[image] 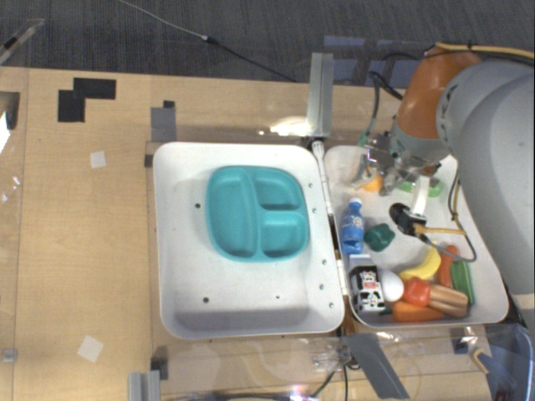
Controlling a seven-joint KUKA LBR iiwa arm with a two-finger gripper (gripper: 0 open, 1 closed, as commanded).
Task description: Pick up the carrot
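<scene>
Hovering my gripper (386,172) over the right bin's (493,303) far end, touching an orange piece (374,183); finger state unclear.

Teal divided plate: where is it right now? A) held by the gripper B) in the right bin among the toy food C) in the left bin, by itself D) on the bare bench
C: the teal divided plate lies alone in the left bin.
</scene>
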